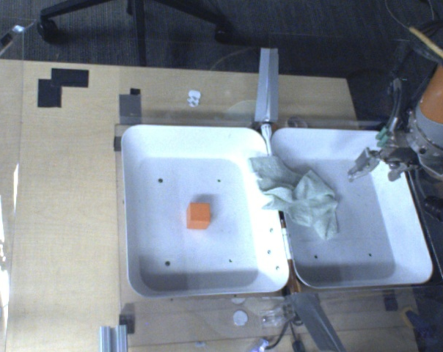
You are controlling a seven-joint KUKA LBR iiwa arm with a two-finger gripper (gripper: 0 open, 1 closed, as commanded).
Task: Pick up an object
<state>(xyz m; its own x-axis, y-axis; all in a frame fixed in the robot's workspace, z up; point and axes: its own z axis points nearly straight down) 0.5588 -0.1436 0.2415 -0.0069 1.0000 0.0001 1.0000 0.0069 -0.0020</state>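
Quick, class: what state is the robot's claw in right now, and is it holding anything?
Claw: over the right bin, near its upper right; nothing is seen held; open or closed cannot be told.

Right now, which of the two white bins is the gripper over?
The right bin, the one the pale green cloth mostly lies in; the gripper hangs over its upper right part. The left bin holds the orange cube.

Two white bins [133, 218], one orange cube [199, 215], one cloth [298, 196] (pale green, crumpled).
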